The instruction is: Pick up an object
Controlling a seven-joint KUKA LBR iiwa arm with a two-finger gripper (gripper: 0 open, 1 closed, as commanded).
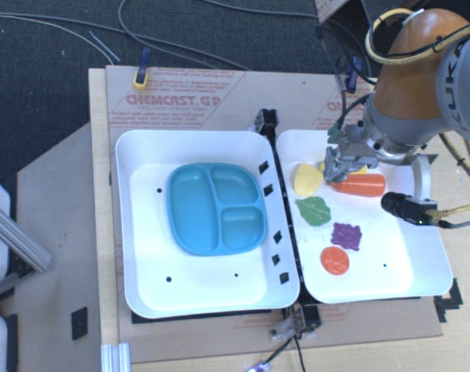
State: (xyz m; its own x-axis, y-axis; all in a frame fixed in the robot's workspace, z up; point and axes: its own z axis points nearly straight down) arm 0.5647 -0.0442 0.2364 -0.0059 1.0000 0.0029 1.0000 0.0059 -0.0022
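While my claw [339, 167] hangs low in the right bin [428, 273], the carrot [360, 184] lies just beside and below it, an orange toy stretched across the bin floor with its thick end pointing away from the divider. Whether my claw is released or clenched I cannot tell; the wrist hides that from above.

I judge the carrot to be light, hard and smooth plastic, so it could squirt out of a pinch near its tapered end. The best hold looks to be across its thick middle, squeezing its short width.

Touching or nearly touching the carrot on the divider side of my claw sits a yellow lemon [307, 180], round and likely to roll if nudged. Nearer the camera from there lies a green leaf [314, 210], then purple grapes [346, 235], and beyond those a red tomato [335, 261], all apart from the carrot.

Room is tight toward the lemon and the bin's far wall behind me. Open white floor spreads toward the bin's outer side and near corner. Across the divider, well apart, the left bin [142, 270] holds a blue tray [217, 208].
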